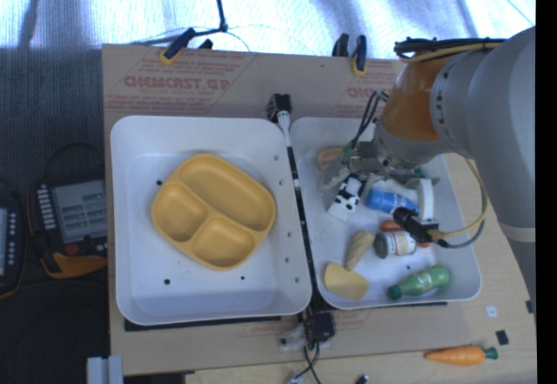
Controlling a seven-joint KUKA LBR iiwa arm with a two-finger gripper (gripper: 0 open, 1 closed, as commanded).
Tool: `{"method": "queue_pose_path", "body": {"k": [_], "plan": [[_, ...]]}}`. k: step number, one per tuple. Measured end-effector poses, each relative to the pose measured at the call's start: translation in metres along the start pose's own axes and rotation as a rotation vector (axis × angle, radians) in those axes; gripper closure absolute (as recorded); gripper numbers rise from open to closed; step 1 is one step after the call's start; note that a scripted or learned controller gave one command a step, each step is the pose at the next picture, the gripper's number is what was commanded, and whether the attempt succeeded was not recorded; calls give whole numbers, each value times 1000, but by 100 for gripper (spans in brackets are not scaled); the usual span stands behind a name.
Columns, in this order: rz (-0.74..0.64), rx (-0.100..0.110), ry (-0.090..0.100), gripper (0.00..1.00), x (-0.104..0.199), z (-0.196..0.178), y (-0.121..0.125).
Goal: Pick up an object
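While the arm (470, 104) leans in from the right over the right bin (466, 286), its gripper (364, 166) sits low near the bin's upper left area, right above the little black-and-white cow toy (346, 196). Whether anything is caught in it, or how wide it stands, I cannot tell from up here. Just beside the cow lies a blue bottle (389, 200), and below that a small jar (396, 244) with a cone-shaped piece (359, 248) next to it. Lower still, a yellow wedge (345, 281) and a green bottle (421, 281) rest near the front wall. Over in the left bin (130, 286), a yellow divided plate (213, 211) lies flat. An orange carrot (456, 356) sits outside on the bench.
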State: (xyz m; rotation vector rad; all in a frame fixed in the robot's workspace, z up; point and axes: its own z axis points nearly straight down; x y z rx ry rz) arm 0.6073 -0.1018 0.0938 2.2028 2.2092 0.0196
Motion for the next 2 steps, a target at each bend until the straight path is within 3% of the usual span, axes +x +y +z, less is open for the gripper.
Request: {"method": "queue_pose_path", "body": {"k": [1,2], "plan": [[2,-1,-3,100,-2,-11,0],[1,23,6,100,40,-151,-16]]}}
